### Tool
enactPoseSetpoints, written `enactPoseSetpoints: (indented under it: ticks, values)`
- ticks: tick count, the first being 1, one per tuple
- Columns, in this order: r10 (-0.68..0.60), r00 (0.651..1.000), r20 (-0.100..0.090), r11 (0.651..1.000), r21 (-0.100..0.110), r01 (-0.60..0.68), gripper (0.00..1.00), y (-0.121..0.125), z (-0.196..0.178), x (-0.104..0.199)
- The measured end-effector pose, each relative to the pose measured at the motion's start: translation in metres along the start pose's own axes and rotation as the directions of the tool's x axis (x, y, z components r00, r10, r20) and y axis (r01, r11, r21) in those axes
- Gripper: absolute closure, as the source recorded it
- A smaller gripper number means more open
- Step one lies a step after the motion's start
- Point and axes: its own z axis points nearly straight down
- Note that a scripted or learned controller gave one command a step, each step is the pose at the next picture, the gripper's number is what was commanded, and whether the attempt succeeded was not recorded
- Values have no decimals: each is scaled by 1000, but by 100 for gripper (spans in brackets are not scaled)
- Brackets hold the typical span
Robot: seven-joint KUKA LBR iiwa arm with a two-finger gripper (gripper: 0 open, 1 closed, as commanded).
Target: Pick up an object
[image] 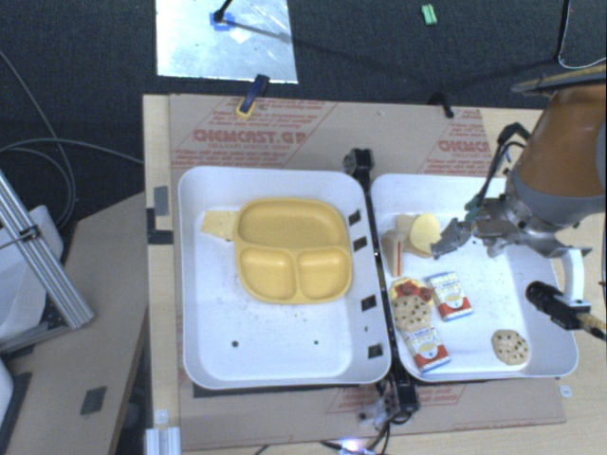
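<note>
The pale wooden bench (pixel 114 254) carries a brown printed cardboard sheet (pixel 313 126) as its base layer. Two shallow white plastic bins rest side by side on this sheet: the left white bin (pixel 213 349) and, touching it along one edge, the right white bin (pixel 560 354). Beyond the left bin, at the sheet's far edge, lies a small blue and yellow clip-shaped object (pixel 252 95).
</note>
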Motion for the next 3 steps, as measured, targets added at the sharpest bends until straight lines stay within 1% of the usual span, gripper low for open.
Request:
enactPoseSetpoints:
  ticks: [1,2,3]
  values:
    - [-1,1000,5,1000,0,1,0,45,139,3]
    - [-4,1000,4,1000,0,4,0,113,131,9]
    - [-3,1000,0,1000,-3,3,100,112,121,11]
